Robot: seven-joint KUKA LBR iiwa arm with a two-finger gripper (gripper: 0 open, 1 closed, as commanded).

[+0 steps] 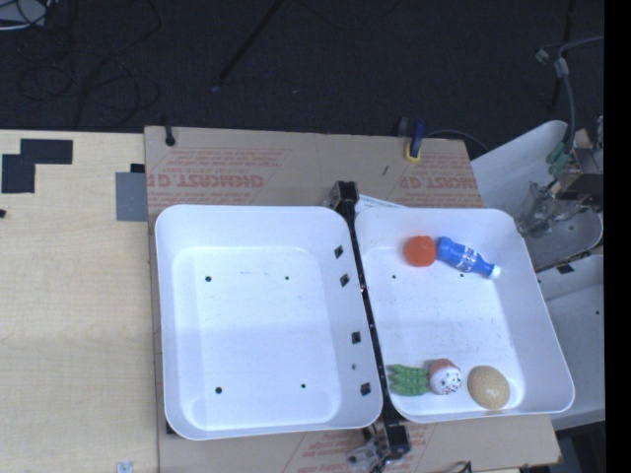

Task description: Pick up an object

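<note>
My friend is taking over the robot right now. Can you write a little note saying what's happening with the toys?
Gripper: can't tell its state from this view.
Right bin: orange ball touching the blue bottle near the far wall; green toy, red-and-white ball and tan egg in a row along the near wall.
Done: nothing lifted yet.
Left: pick up one object.

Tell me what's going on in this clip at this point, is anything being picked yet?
Nothing is being handled yet. Two white bins sit side by side; the right bin holds everything: an orange ball next to a blue bottle lying on its side near the far wall, and along the near wall a green toy, a small white and red ball and a tan egg-shaped thing. All lie untouched.
</note>
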